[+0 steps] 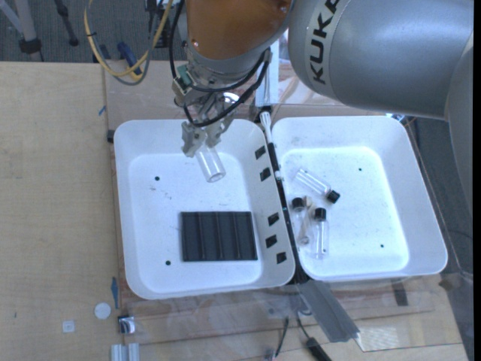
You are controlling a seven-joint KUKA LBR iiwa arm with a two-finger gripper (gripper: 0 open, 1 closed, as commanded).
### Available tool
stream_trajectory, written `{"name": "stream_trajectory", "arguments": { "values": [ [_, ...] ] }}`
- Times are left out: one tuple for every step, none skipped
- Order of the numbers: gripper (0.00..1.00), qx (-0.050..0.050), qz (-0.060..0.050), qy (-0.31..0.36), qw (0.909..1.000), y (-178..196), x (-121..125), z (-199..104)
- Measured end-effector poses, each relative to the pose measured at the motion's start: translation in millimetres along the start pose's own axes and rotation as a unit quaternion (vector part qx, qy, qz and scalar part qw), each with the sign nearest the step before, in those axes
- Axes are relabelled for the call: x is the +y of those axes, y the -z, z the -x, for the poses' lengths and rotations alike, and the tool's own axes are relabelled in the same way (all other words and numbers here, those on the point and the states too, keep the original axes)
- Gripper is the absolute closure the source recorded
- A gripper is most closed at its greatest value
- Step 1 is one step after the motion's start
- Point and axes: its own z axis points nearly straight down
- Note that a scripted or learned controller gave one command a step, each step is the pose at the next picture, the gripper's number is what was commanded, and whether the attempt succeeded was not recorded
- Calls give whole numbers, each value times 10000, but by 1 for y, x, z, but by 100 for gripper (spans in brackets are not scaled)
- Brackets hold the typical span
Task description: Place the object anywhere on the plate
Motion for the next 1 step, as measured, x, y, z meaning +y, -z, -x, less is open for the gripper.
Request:
{"name": "stream_trajectory", "arguments": {
  "values": [
    [100, -2, 10, 2496, 9684, -17, 0, 1]
  ]
}}
